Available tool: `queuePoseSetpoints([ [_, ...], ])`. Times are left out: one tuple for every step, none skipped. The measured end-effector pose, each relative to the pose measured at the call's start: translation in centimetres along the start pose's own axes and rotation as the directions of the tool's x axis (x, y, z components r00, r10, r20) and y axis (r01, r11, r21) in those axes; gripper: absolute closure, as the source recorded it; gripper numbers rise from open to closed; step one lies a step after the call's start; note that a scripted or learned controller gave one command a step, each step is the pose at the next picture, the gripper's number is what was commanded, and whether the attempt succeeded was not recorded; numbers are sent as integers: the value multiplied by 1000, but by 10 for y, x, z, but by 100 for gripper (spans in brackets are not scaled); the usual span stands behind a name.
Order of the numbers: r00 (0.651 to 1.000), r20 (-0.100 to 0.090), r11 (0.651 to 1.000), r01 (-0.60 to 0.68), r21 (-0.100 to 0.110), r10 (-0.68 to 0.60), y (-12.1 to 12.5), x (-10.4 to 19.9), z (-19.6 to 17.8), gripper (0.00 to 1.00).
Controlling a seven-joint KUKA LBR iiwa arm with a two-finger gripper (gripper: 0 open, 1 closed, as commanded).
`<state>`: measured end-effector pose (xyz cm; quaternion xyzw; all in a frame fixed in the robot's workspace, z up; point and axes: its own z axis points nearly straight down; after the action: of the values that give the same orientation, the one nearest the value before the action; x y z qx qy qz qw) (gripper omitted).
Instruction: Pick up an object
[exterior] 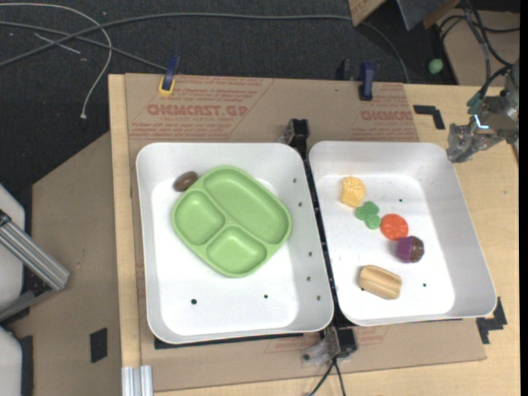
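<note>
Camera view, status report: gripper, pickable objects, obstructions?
Gripper beyond right bin's far-right corner, holding nothing. Five food items inside the bin, untouched. Path looks unobstructed.

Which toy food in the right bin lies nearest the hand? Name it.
The yellow corn piece. It sits at the far end of the right bin, closest to the hand; the green, red, purple and bread pieces lie farther away.

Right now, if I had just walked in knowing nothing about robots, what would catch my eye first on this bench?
Probably the big green divided plate lying in the left bin, with a small brown thing by its upper-left edge. Next, the colourful toy foods in the right bin: a yellow piece, a green one, a red one, a purple one and a tan roll.
</note>
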<state>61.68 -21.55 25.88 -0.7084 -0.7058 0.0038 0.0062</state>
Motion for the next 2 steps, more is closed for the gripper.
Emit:
queuePoseSetpoints([
  [1000, 3, 1000, 4, -14, -4, 2, 1, -9, 0],
  [1000, 3, 1000, 4, -12, -4, 7, -3, 49, 0],
])
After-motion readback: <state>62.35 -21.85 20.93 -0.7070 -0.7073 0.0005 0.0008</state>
